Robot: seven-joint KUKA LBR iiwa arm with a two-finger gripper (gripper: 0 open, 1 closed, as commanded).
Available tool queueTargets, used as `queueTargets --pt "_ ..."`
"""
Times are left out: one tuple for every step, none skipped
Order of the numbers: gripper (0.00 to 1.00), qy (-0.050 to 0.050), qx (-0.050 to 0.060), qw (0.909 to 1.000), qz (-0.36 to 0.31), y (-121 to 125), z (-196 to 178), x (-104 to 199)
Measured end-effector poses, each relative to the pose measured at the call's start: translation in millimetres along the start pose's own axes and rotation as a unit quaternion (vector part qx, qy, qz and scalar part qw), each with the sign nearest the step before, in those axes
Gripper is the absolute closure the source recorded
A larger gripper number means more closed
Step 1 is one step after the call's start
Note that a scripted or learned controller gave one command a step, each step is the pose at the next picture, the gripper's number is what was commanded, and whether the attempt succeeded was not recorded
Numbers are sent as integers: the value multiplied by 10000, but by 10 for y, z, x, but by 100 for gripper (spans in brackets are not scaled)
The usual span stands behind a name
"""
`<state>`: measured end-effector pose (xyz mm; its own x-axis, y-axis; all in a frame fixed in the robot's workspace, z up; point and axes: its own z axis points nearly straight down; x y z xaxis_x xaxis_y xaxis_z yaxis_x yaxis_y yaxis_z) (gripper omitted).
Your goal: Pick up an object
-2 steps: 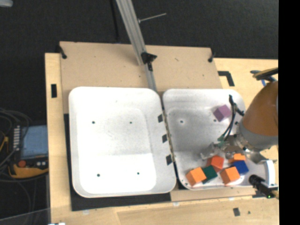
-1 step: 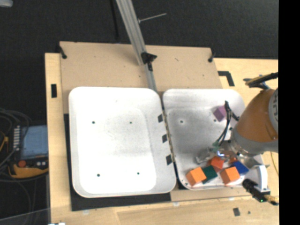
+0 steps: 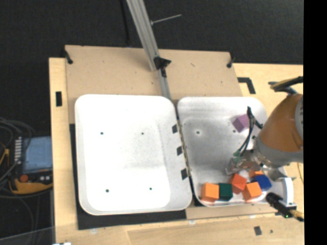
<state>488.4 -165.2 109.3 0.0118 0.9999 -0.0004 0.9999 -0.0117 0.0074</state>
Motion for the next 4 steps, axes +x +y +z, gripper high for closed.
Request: queueTargets --pt "100 -3 6 10000 -80 10 -456 61" --pt "100 -8 1 10000 -82 126 -1000 10" --pt "100 0 17 10000 -93 140 -1182 4" --pt "100 2 34 10000 -91 118 -1102 542"
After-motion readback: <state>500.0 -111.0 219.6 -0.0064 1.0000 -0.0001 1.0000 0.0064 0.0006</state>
